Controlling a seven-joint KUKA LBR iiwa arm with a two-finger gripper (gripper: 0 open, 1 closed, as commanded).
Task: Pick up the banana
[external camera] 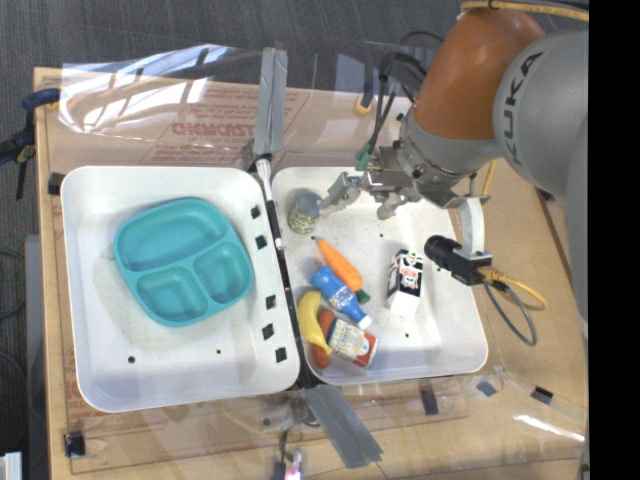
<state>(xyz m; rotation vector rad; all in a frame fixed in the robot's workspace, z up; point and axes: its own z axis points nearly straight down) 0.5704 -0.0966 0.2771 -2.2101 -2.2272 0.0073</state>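
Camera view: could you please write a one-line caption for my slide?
KUKA arm's gripper hovers over the right bin, apart from the banana lying near its front-left corner.

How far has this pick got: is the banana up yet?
Not yet. Done: nothing visible; the banana lies in the right bin at its near left side, beside the blue bottle. In hand: the hand is over the bin's far end, near a small can. Left: reach, grasp, lift.

"KUKA" on grey arm (535,78); "CHEMCAST" printed red on clear sheet (215,126), reversed.
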